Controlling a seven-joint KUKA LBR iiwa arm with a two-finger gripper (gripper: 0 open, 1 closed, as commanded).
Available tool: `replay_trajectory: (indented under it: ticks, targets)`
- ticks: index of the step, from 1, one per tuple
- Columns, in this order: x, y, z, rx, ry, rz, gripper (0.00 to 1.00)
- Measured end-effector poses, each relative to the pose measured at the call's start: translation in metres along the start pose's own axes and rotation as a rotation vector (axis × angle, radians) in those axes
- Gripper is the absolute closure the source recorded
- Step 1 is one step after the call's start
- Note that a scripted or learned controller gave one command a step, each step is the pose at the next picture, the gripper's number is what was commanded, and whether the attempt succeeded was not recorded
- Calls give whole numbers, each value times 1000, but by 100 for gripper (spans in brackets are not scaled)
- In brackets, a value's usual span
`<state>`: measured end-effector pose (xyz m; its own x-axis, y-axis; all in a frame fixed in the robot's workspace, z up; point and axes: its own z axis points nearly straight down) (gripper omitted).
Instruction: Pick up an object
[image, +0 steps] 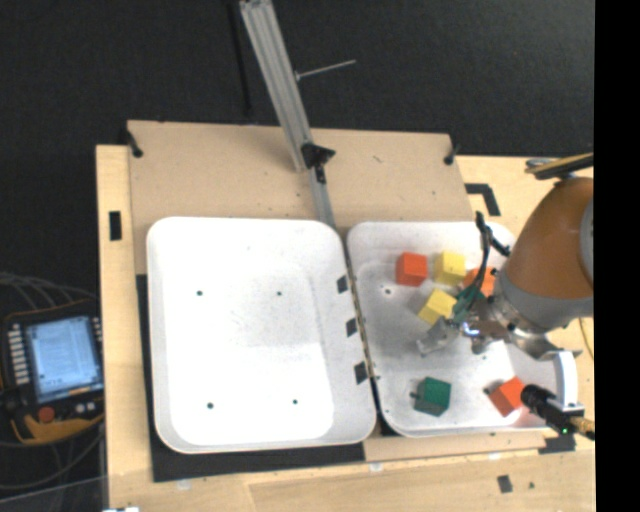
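Camera view: gripper (443, 338) low in the right bin (392, 415), near the blocks.
Descent should centre on one block: the lower yellow cube (436, 305), beside the gripper, is nearest; the orange cube (411, 268) and green block (432, 396) stand apart. Whether the gripper is spread or pinching anything cannot be told.

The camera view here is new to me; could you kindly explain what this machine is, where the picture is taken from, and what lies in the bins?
One fixed camera looks down at a slant on a bench with two shallow white plastic bins. The grey-and-orange robot arm reaches in from the right over the right-hand bin. Its gripper hangs low among small blocks: an orange cube, two yellow cubes, a green cube and another orange block. Whether it holds anything is unclear. The left-hand bin sits beside it.
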<state>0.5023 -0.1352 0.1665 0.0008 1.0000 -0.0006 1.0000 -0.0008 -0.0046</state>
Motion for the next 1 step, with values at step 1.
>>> replay_trajectory:
  ticks: [1]
  targets:
    - [0,-1,63,1,1,0,0]
